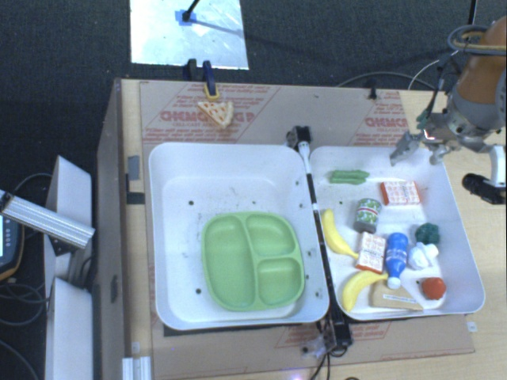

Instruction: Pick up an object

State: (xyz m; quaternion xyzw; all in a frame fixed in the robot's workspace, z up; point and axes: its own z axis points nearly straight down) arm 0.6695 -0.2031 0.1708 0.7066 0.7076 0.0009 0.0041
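My gripper hangs open above the far edge of the right bin, its two fingers spread, with nothing between them. Below it in that bin lie a green pea pod, a red and white box, a small tin can, two bananas, a blue bottle, a dark green piece, a red tomato and a small carton. The red and white box lies nearest, just below and to the left of the fingers.
The left bin holds a green divided plate. A black divider runs between the bins. A slice-shaped toy lies on the cardboard behind the left bin. Cables trail at the back right.
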